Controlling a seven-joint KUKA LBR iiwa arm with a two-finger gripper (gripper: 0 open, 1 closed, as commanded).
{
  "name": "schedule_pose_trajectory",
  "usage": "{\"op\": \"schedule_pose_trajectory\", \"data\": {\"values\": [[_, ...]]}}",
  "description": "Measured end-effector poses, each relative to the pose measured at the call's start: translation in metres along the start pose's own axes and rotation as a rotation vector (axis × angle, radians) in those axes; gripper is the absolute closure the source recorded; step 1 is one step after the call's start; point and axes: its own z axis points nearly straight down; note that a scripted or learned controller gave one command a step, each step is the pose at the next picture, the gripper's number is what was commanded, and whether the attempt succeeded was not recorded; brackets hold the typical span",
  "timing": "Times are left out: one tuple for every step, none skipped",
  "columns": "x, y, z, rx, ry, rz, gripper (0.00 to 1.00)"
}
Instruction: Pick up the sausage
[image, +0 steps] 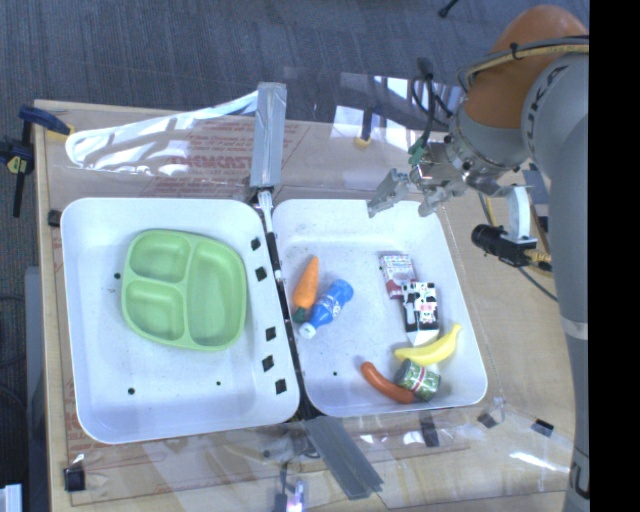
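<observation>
The gripper (408, 196) hovers with fingers spread, grasping nothing. It should descend over the small red-orange sausage (386, 383), avoiding the green can (418, 379) touching it.

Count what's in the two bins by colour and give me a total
Green: 2, divided plate, small can
Orange: 1, carrot
Blue: 1, bottle
Yellow: 1, banana
Red-brown: 1, sausage
Mixed print: 2, packets
Total: 8
</observation>
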Motion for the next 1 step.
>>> {"op": "schedule_pose_trajectory", "data": {"values": [[-0.0149, -0.0551, 0.0914, 0.000, -0.001, -0.106, 0.00]]}}
